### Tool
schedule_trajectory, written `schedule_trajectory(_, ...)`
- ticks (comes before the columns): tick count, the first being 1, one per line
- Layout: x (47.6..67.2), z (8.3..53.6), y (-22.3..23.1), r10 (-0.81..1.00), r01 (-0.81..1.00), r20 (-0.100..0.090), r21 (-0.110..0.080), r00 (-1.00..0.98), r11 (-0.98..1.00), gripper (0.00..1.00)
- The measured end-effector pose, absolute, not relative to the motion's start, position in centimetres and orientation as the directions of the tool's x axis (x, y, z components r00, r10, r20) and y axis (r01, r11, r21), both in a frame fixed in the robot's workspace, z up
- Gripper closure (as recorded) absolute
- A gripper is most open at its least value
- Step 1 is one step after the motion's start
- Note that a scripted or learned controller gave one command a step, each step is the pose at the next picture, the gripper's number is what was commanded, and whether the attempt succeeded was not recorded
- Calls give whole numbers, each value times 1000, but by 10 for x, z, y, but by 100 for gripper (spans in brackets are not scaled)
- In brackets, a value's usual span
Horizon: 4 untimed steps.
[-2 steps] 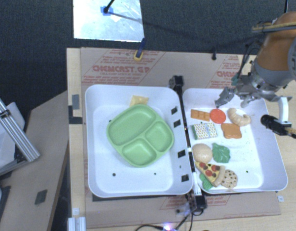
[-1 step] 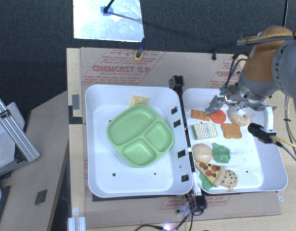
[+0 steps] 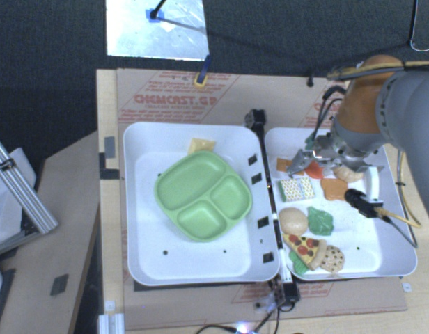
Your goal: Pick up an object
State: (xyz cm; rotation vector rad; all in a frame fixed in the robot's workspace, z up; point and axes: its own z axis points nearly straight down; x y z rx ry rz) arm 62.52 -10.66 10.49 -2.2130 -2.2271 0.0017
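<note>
1. Tomato [image 3: 315,168], small and red, lies near the right bin's [image 3: 395,256] far edge, right under the gripper [image 3: 306,160].
2. Whether the jaws are open or closed, I cannot tell.
3. Just beside it lie a checkered block [image 3: 297,188] and an orange piece [image 3: 333,188].
4. Toward the near edge sit a bun [image 3: 293,220], lettuce [image 3: 320,221], pizza [image 3: 304,249] and a cookie [image 3: 331,258].
5. The left bin [image 3: 141,207] holds a green tray [image 3: 203,195].
</note>
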Motion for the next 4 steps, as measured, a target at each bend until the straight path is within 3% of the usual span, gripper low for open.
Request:
schedule_trajectory(1, 627, 85, -106, 1000, 1000, -1, 3, -5, 5, 0)
schedule_trajectory(2, 628, 98, -107, 1000, 1000, -2, 9, -5, 6, 100)
schedule_trajectory(4, 627, 201, -113, 1000, 1000, 0, 7, -5, 5, 100)
